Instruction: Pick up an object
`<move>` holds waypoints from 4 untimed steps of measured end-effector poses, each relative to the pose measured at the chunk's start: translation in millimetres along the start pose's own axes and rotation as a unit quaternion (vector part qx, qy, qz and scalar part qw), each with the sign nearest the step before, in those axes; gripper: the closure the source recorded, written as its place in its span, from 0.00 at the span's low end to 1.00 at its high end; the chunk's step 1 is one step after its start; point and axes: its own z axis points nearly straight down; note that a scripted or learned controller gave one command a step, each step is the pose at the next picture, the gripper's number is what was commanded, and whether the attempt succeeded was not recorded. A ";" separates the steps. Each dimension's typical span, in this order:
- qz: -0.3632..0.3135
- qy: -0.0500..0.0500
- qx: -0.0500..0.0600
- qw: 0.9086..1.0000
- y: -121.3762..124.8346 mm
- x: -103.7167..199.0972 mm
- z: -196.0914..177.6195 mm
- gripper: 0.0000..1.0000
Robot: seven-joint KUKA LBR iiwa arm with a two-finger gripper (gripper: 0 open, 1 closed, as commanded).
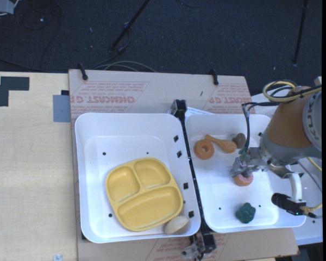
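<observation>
My gripper (242,168) reaches down into the right bin (223,216), right over a small orange-red object (243,179) that pokes out just beneath it. An orange ring-shaped toy (204,149) lies at the bin's upper left, with a tan spoon-like piece (221,143) beside it and a small brownish lump (239,140) further right. A dark green object (245,212) rests near the bin's front. The orange-banded wrist (290,126) hides part of the bin's right side.
The left bin (92,145) holds a yellow divided tray (144,193) and a beige rounded object (177,224) at its front right corner. A black divider strip (186,156) runs between the bins. Cables and a black fitting (287,202) hang at the right.
</observation>
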 end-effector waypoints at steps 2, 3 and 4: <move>-0.004 -0.001 -0.004 1.000 2.2 8.5 -110.2 1.00; -0.005 0.000 -0.002 1.000 20.4 62.2 -104.2 1.00; -0.005 -0.001 -0.002 1.000 32.7 116.6 -115.5 1.00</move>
